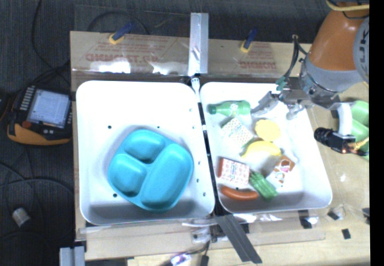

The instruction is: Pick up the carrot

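1. Lying along the near wall of the right bin [310,152], the carrot [239,193] shows an orange-red body pointing left and a green top [263,186] angled up to the right; nothing grips it.
2. Just behind the carrot sits a red-and-white box [233,171], touching or nearly touching it; to the right of the green top stands a small printed carton [282,170].
3. Level with these, in the left bin [90,139], a blue divided plate [150,167] rests tilted toward the near side.
4. Farther back in the right bin come a yellow banana [260,149] and, just beyond it, a lemon [267,129]; a checkered packet [237,133] lies to their left.
5. A green bottle [230,108] lies on its side near the far left corner of that bin, cap to the left.
6. The gripper [277,110] hangs over the far part of the right bin — well apart from the carrot; its two fingers [263,105] are spread, with nothing between them.
7. Behind it the arm's orange band [336,36] rises at the right; a metal bar [198,42] stands at the far end of the seam between the bins.
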`<state>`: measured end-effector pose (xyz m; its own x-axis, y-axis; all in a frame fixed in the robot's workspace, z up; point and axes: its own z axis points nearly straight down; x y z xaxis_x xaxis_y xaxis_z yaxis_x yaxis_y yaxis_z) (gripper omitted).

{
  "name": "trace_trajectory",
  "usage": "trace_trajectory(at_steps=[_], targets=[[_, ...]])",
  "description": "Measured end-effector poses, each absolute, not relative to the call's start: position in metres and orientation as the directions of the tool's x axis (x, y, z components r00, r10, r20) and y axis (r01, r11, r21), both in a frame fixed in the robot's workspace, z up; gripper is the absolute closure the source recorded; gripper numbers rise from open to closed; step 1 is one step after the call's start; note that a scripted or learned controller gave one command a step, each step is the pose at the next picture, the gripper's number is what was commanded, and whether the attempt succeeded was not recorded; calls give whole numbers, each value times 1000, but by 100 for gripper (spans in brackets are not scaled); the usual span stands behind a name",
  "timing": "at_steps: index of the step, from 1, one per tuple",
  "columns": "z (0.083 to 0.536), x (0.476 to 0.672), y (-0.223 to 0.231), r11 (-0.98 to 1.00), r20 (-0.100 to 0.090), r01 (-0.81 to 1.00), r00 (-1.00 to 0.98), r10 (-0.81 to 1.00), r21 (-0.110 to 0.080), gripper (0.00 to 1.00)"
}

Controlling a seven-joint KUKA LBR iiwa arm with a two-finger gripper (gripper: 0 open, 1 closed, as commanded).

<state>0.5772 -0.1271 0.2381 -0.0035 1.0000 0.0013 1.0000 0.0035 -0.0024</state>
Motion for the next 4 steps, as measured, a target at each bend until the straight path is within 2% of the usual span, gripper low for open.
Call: trace_trajectory(at_steps=[1, 2, 3, 4], targets=[[202, 584, -175, 79, -1, 997, -79, 997, -3, 0], [170, 606, -198, -29, 1, 1000, 29, 1000, -2, 0], [149, 606, -194, 22, -3, 1000, -22, 1000, -4, 0], [186, 632, -222, 56, -1, 998, -56, 998, 0, 0]])
